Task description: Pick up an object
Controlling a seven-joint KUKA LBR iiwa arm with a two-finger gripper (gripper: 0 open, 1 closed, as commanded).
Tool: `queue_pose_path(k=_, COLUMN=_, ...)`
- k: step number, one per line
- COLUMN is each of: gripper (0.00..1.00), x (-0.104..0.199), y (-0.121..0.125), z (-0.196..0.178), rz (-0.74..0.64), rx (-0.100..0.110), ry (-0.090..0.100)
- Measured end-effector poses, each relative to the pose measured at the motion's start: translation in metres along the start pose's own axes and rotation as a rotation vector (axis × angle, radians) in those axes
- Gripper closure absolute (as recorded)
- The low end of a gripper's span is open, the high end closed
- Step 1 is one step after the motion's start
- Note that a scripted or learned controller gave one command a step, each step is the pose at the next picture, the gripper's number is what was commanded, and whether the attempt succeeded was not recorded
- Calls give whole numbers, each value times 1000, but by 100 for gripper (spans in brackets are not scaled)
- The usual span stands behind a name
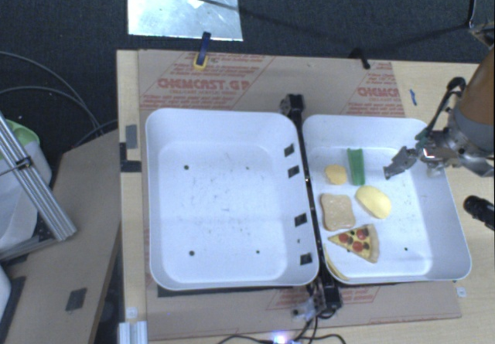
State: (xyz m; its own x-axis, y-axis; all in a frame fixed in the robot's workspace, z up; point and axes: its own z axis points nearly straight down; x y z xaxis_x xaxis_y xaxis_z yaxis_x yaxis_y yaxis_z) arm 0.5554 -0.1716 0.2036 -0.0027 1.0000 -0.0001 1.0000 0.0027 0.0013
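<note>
A pizza slice (356,241) lies nearest in the right bin (445,238), with toast (337,211) and a yellow lemon-like piece (373,200) beyond, then a small yellow round (336,175) beside a green stick (356,165). My gripper (402,161) hovers right of them, holding nothing; its spread I cannot tell.

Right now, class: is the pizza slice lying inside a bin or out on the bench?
Inside. The pizza slice lies flat on the floor of the right bin, near its front edge.
</note>
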Motion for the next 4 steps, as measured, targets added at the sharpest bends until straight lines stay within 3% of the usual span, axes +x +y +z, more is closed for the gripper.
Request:
queue_pose_path(k=1, gripper=0, x=52, y=-72, z=117, rz=1, rx=10, ry=6)
queue_pose_path(k=2, gripper=0, x=85, y=-23, z=107, rz=-6, rx=-4, ry=0)
queue_pose_path(k=3, gripper=0, x=105, y=-18, z=14, rz=-4, rx=-8, ry=0)
queue_pose_path(k=4, gripper=0, x=26, y=-72, z=124, rz=9, rx=6, ry=1)
